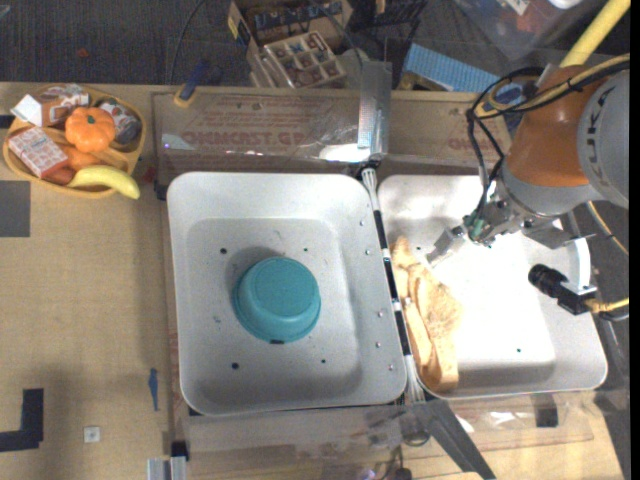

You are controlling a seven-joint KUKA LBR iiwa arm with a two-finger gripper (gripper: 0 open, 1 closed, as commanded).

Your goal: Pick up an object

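Gripper [443, 247] is hovering in the right bin [575, 368], finger spread unreadable from here. Bread-like tan piece [432, 318] is lying just below-left of it, long axis running along the bin's left wall.

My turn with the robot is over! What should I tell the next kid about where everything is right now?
Hand: low over the upper left of the right bin. I cannot make out anything held in it.
Things: a teal bowl sits upside down in the middle of the left bin. A tan, floppy thing lies along the right bin's left wall, just below the hand.
Done: nothing is lifted yet.
Left: grab one thing and lift it. The tan thing is nearest, so it is probably the easier try.
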